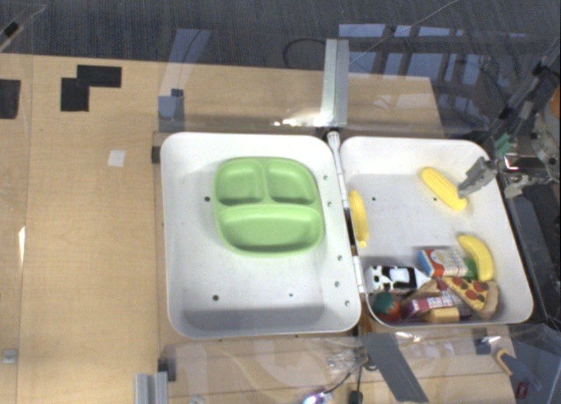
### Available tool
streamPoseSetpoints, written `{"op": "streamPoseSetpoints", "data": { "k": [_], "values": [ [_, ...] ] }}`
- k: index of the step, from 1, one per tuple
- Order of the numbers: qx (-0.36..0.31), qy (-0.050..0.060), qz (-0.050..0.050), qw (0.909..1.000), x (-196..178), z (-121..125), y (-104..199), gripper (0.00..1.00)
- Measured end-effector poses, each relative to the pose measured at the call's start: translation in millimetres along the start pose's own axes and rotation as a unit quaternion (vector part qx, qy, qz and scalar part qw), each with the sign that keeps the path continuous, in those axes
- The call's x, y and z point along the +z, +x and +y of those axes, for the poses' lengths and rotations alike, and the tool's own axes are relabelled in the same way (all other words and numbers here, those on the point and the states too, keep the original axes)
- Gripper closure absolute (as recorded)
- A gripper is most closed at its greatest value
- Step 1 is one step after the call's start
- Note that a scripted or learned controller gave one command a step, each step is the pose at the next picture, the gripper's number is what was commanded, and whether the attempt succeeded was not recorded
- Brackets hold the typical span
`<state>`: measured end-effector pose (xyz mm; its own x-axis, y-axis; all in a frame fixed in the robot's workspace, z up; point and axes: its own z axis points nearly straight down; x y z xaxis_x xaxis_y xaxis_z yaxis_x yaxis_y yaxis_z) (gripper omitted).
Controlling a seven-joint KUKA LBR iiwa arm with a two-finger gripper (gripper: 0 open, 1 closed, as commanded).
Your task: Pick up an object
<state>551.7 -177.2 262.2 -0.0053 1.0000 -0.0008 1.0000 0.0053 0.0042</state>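
In the right bin point(399, 166), a yellow corn cob point(443, 188) lies near the far right. My gripper point(475, 178) reaches in from the right, its grey tip just beside the cob's right end, over the bin's right rim. A banana point(478, 256) lies nearer the front, next to a small carton point(443, 261). A pizza slice point(465, 292), a black-and-white cow toy point(393, 278) and red toy food point(412, 307) crowd the front corner. Another yellow piece point(358, 216) leans on the bin's left wall.
The left bin point(188, 218) holds a green divided plate point(266, 203). A metal post point(337, 78) stands behind the seam between the bins. The arm point(526, 109) and its cables occupy the far right. Wooden bench top point(79, 218) spreads to the left.
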Motion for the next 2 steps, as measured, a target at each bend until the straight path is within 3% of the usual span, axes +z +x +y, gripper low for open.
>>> {"op": "streamPoseSetpoints", "data": {
  "k": [1, 2],
  "values": [
    [-0.042, 0.000, 0.000, 0.9991, 140, 53, -28, 0.00],
    [-0.117, -0.004, -0.002, 0.9931, 172, 49, 1, 0.00]
  ]
}}
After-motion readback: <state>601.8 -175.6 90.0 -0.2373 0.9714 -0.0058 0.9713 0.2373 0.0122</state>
